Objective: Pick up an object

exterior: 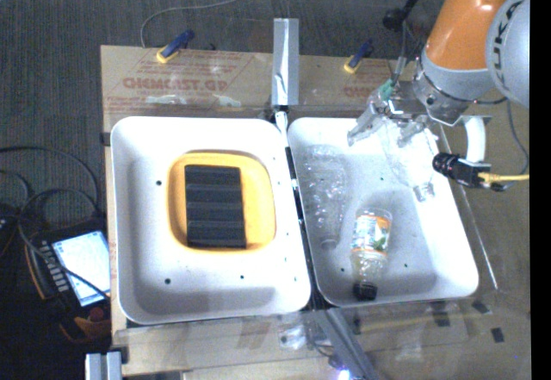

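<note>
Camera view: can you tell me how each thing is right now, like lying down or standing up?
Plastic bottle: lying on its side in the right bin, black cap on.
Clear crumpled plastic: lying flat in the right bin.
Yellow tray: flat in the left bin, dark block inside.
Gripper: above the right bin, holding nothing.
</note>
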`<action>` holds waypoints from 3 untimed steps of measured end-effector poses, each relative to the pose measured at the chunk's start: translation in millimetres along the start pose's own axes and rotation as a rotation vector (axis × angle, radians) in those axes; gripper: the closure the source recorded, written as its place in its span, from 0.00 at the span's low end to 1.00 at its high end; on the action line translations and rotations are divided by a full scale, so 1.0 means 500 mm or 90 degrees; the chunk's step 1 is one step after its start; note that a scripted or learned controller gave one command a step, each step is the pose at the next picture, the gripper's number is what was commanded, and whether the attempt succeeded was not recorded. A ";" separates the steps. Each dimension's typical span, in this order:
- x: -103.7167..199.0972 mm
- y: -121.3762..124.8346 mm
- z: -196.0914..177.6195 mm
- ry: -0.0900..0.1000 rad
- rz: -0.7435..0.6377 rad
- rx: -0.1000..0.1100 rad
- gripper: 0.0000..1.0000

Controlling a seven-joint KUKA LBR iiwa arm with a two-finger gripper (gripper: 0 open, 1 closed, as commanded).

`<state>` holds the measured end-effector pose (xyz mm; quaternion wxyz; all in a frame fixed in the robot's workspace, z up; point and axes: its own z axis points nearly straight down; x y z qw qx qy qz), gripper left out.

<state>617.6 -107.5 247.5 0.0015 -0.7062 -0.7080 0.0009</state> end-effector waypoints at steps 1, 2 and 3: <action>-0.091 -0.153 0.285 -0.002 -0.129 -0.011 0.00; -0.089 -0.153 0.267 -0.002 -0.130 -0.011 1.00; 0.019 -0.191 0.066 -0.001 -0.113 -0.002 1.00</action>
